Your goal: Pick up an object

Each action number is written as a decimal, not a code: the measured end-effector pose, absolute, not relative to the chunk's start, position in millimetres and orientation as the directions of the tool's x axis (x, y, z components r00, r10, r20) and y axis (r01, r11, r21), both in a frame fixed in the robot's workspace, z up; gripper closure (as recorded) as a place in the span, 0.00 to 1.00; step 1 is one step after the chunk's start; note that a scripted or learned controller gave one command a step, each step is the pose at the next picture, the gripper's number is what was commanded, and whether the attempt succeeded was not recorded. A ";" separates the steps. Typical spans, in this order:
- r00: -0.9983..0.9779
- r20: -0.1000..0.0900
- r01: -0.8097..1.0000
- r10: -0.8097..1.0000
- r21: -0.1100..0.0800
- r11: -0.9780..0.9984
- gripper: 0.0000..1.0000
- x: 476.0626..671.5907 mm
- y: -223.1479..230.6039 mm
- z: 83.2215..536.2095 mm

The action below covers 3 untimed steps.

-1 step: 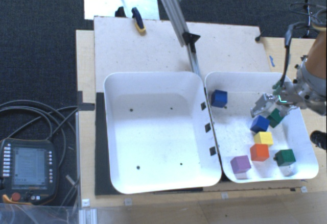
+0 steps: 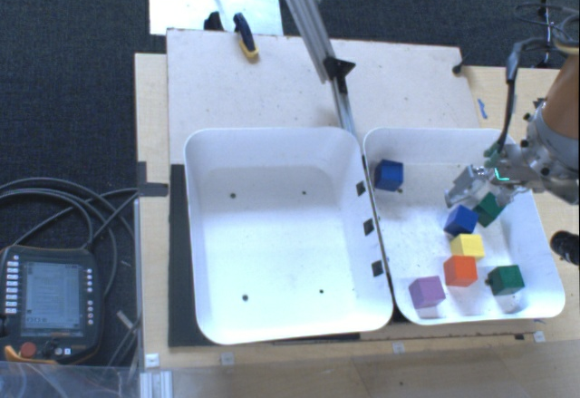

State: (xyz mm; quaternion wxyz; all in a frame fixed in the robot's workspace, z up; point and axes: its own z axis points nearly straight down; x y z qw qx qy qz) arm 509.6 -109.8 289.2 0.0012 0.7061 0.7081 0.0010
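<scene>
- Pincer (image 2: 473, 194) hanging low in right bin (image 2: 426, 147), just above blue cube (image 2: 460, 219); finger spread: cannot tell.
- Green cube (image 2: 490, 208) sitting just beside pincer.
- Yellow cube (image 2: 468, 245), orange cube (image 2: 460, 270) lying nearby.

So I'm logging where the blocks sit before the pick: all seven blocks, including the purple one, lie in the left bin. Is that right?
Not quite: the camera view shows them in the right bin, not the left bin. The purple block sits near its front edge, and the gripper is over that same bin.
</scene>
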 end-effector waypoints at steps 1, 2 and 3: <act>-0.002 0.000 1.000 1.000 -0.002 0.002 0.00 503.0 -113.6 230.9; -0.001 0.001 1.000 1.000 -0.005 0.001 0.00 505.3 -116.7 169.0; -0.001 0.001 1.000 1.000 -0.003 0.001 0.00 507.5 -126.6 116.4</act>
